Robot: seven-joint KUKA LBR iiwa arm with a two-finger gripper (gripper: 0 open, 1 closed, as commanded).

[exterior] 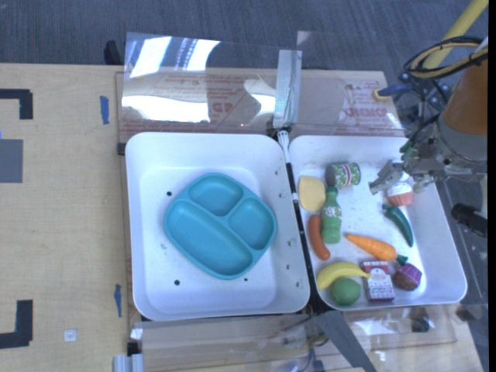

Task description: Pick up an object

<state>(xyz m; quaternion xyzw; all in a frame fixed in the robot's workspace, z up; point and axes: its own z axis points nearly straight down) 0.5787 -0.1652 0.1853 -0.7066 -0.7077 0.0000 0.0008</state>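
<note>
Arm enters from the right, orange band uppermost at frame edge. Gripper [395, 178] is low over the right side, pointing leftward and down.

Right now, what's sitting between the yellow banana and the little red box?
In the camera view, a round green fruit, maybe a lime, sits between the banana and the red box, touching the banana's underside, near the right bin's front edge.

Divided plate [220, 225] in left bin [147, 161]. In right bin [449, 239]: can [343, 174] at back, bottle [332, 216] before it, carrot [371, 246] right of bottle, banana [341, 271] at front.
</note>
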